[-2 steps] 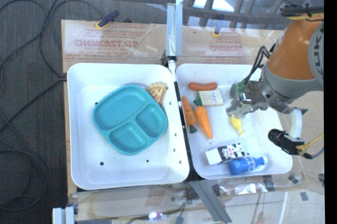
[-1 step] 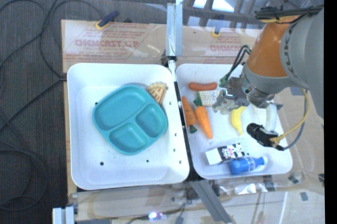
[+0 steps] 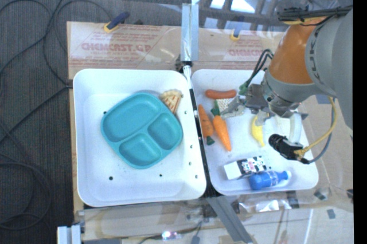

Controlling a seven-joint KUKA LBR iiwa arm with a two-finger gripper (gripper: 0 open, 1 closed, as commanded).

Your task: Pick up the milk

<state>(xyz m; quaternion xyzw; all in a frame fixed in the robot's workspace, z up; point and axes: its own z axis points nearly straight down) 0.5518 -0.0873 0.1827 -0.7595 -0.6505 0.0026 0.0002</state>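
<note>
While the gripper (image 3: 248,106) hung over the middle of the right bin (image 3: 309,180), above the banana (image 3: 257,131) and beside the carrots (image 3: 221,131), the milk carton (image 3: 246,168) lay untouched near the front wall, against the blue bottle (image 3: 268,180). I could not tell the jaws' state. The approach was in hand; next called for shifting toward the carton and descending

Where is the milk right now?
The milk carton lies on its side near the front edge of the right bin, just above the blue bottle and below the carrots.
</note>
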